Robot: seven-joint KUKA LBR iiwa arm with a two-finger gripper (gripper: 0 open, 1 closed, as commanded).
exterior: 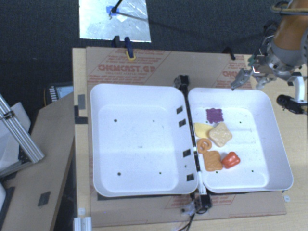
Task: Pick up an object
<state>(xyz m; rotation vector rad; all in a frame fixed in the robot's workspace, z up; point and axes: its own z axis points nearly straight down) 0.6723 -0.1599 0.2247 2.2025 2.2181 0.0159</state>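
Observation:
Several small toy foods lie in the right bin (269,143): a purple piece (214,114), a yellow piece (201,129), a tan bread slice (221,134), an orange ring (204,145), an orange block (212,160) and a red pepper (231,160). My gripper (250,79) hangs above the far right corner of that bin, well away from the foods. Its two fingers are spread apart with nothing between them.
The left bin (139,138) sits beside the right one, joined along a black hinge strip (187,129). A shiny metal sheet (114,12) lies on the dark floor behind the bench. An aluminium frame (17,134) stands at the left edge.

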